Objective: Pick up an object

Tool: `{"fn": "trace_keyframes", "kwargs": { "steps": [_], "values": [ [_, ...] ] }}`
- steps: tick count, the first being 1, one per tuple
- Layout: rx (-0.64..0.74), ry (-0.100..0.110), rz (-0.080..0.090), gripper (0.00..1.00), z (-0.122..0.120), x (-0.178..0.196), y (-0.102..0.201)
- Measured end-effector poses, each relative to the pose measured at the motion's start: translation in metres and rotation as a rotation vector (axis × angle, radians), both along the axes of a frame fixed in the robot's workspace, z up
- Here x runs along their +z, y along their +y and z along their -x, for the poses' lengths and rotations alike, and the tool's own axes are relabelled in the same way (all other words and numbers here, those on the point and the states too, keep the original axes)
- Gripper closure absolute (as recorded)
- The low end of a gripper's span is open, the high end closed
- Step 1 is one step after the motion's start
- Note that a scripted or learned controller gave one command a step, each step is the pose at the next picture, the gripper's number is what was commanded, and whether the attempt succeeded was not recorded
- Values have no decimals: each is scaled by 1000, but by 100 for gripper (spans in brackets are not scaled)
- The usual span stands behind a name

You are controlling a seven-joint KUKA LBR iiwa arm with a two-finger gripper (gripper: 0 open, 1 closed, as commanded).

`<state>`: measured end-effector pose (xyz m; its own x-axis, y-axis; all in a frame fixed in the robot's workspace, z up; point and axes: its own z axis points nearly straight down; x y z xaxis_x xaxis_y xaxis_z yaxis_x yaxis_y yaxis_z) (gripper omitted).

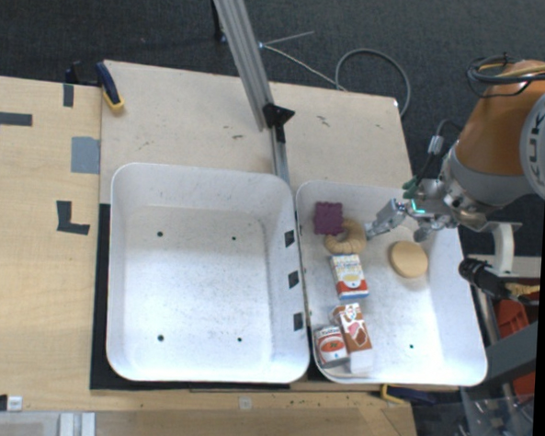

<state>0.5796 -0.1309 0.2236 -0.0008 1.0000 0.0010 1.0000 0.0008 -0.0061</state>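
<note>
The table [214,117] fills most of the view, pale wood with grey tape marks at nine o'clock and a metal post slanting in from twelve. On it sit two shallow white bins. The left bin [126,277] covers the centre and the seven o'clock part of the view. The right bin [450,325], at four o'clock, carries all the loose goods.

The arm [499,125] comes in at two o'clock, its orange band plain above the wrist. Its jaws [390,218] hang over the upper part of the right bin, pointing toward nine o'clock. Whether they are released or clenched I cannot tell from this slant; nothing shows between them.

Going down in size among the goods: a round tan bun [409,260] lies just beside the jaws, at their five o'clock. A purple block [328,217] sits near the bin's upper left corner, touching a small tan pastry [347,237] at its four o'clock. Below that run a small carton [349,276], a red and white box [354,334] and a little can [330,346], strung toward six o'clock along the bin's left wall.

In my judgement the step in hand is the approach: no object is lifted yet. The pastry and bun look like the nearest candidates. The next move calls for lowering squarely over one piece, with room either side so the neighbours are not nudged.
</note>
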Motion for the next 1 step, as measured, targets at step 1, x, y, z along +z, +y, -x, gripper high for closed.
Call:
{"fn": "trace_keyframes", "kwargs": {
  "steps": [1],
  "values": [
    [1,-5,1,0,-1,3,0]
  ]
}}
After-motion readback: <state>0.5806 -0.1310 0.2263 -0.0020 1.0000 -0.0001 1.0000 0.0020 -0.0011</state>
